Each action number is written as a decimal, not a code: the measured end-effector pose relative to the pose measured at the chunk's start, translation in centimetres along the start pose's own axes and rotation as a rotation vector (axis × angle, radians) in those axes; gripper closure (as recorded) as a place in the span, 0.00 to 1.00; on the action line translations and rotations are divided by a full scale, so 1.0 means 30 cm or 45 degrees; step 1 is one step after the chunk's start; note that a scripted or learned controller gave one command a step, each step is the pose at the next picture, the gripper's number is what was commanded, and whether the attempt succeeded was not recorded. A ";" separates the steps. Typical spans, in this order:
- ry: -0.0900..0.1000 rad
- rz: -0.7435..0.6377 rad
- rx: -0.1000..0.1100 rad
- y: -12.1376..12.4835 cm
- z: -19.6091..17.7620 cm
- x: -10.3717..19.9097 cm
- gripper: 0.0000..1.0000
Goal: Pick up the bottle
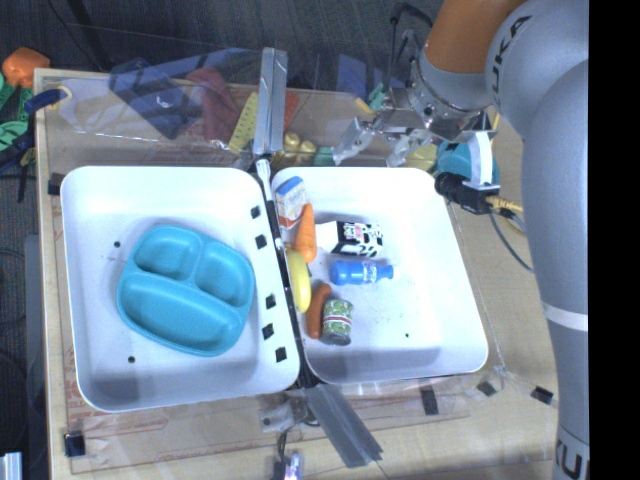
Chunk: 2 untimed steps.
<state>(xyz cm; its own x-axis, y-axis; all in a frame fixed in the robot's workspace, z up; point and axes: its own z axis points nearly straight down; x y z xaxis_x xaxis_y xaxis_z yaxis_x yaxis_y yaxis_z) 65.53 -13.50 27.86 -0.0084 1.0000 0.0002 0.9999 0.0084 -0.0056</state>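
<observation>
The arm [540, 168] comes in from the right, grey w/ an orange band at the top, wrist bent over the far edge of the right bin [440, 308]. The gripper [382, 146] hangs above the back rim of that bin, fingers spread apart, nothing between them. It sits well apart from the things in the bin, beyond them toward the far side.

Left bin [90, 348]: holds a blue tray [186, 290] w/ three sections, lying flat, roughly centre, tilted a bit diagonally.

Right bin: things crowd the left side near the divider. The bottle [358, 272], blue w/ a white cap, lies on its side about mid-bin, cap pointing right. Just behind it is a small black-and-white carton [358, 236], close to the bottle, maybe touching; can't tell. At the far left corner stands a white carton [290, 200] w/ an orange carrot [306, 231] beside it. A yellow banana [299, 281] lies along the left wall, just left of the bottle. Nearer the front, a second orange carrot-like piece [317, 309] lies next to a small can [337, 321] w/ a green label, the two touching. Right half of this bin is bare white floor.

Behind the bins, under clear plastic, a jumble of cloth and small toys [200, 98]; details too blurred to make out.
</observation>
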 end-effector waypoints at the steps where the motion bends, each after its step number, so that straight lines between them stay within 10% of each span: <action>1: -0.002 -0.037 -0.001 0.007 0.443 0.127 0.00; 2: -0.002 -0.433 -0.004 0.007 0.415 -0.030 0.00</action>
<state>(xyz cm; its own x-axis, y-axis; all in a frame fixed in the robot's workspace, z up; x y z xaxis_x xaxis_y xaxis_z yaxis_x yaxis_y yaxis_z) 65.69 -14.40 15.41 -0.3417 0.9398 0.0001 0.9398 0.3417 -0.0021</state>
